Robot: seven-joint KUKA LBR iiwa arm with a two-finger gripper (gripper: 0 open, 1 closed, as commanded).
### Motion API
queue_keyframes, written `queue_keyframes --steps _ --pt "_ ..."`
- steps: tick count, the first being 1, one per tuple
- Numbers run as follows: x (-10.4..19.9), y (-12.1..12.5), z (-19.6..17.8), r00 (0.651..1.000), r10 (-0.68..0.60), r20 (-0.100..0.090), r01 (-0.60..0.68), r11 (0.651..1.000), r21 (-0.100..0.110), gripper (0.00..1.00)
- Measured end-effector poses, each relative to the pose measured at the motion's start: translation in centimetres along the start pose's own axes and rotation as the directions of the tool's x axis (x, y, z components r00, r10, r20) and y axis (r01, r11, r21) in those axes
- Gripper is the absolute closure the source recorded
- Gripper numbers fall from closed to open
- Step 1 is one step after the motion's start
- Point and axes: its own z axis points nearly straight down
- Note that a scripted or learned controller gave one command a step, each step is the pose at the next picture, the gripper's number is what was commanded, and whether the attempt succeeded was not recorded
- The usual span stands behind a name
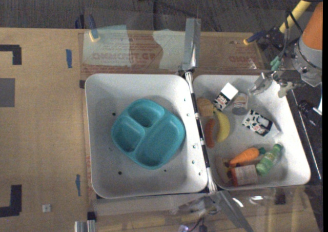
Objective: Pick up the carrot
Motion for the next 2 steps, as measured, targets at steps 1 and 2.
queue_keyframes --steps 1,2 --pt "2.1 -4.8 9.9 0.999 0.041 0.0 -0.041 0.999 0.001 0.0" --pt "0.0 -10.6 17.4 0.997 -0.08 0.002 0.08 0.997 -0.008 0.0"
